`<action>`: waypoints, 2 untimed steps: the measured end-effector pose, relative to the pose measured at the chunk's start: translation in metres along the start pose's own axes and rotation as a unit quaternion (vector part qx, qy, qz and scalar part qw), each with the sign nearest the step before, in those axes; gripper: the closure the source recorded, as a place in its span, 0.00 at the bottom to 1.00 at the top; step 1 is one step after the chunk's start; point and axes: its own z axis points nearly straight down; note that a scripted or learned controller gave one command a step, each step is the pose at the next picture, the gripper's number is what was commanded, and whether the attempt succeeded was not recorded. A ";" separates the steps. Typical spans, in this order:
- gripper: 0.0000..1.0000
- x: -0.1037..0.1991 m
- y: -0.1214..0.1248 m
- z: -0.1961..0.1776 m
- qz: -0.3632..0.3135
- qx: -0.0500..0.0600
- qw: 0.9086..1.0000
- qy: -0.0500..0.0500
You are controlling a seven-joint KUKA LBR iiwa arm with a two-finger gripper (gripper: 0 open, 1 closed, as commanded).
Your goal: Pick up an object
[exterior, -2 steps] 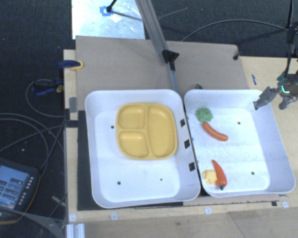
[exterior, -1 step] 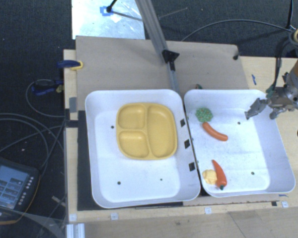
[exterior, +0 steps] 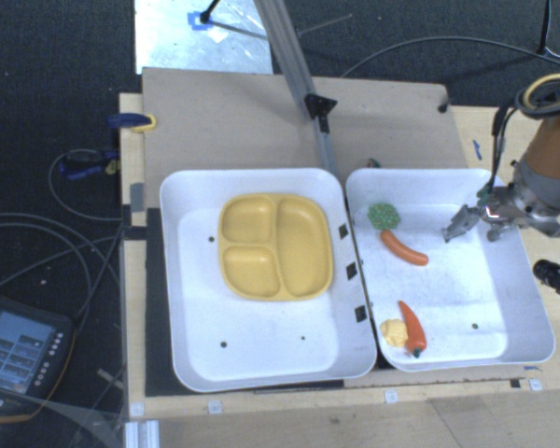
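The right bin (exterior: 513,334) holds a small green broccoli (exterior: 384,216) and, just below it, an orange sausage (exterior: 404,248). Near the bin's front edge an orange-red carrot (exterior: 411,327) lies beside a small yellow piece (exterior: 392,331). My gripper (exterior: 474,232) hangs over the right part of that bin, to the right of the sausage and apart from it. Its fingers stand open with nothing between them.
The left bin (exterior: 196,343) holds a yellow divided plate (exterior: 275,246). A grey pole (exterior: 289,45) slants down to a clamp at the back of the bench. Cables and a control pendant (exterior: 14,343) lie on the floor to the left.
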 end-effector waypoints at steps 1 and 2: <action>0.00 0.001 0.000 0.052 0.000 0.000 1.000 0.000; 1.00 0.000 0.001 0.038 0.000 -0.003 1.000 -0.001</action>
